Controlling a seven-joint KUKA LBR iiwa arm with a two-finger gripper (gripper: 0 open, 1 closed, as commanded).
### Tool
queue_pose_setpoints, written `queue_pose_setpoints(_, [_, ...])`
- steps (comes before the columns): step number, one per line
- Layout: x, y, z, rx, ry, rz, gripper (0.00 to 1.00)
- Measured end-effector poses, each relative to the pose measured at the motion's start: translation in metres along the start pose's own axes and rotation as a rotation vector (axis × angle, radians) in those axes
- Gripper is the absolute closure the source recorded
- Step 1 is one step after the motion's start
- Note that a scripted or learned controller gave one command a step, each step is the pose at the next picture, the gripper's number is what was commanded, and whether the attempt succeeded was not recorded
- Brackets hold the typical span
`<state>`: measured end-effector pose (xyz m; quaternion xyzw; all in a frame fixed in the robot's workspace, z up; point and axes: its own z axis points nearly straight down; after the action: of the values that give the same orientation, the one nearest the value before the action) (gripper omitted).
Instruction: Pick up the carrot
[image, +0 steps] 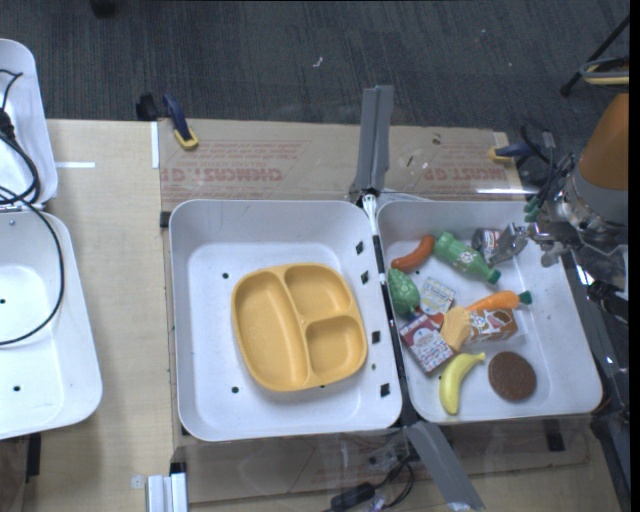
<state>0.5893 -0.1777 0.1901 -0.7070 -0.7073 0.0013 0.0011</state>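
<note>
The carrot (496, 300) is orange with a small green tip pointing right. It lies in the right bin (580, 330), resting across the top of a tan and brown packet (482, 324). My gripper (518, 243) hangs over the bin's upper right part, above and a little right of the carrot and apart from it. It is close to a small silver and red can (488, 239). The arm's orange band (610, 150) shows at the right edge.
The right bin also holds a green bottle (463, 256), an orange-red sausage (412, 252), a green vegetable (403, 290), a red box (426, 344), a banana (456, 381) and a brown disc (512, 376). A yellow divided plate (300, 326) lies in the left bin (200, 300).
</note>
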Motion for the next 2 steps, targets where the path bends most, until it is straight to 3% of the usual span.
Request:
queue_pose_setpoints(1, [-0.031,-0.026,0.084,-0.015,0.004,0.071,0.0])
queue_pose_setpoints(2, [-0.034,-0.025,0.074,-0.022,-0.002,0.075,1.0])
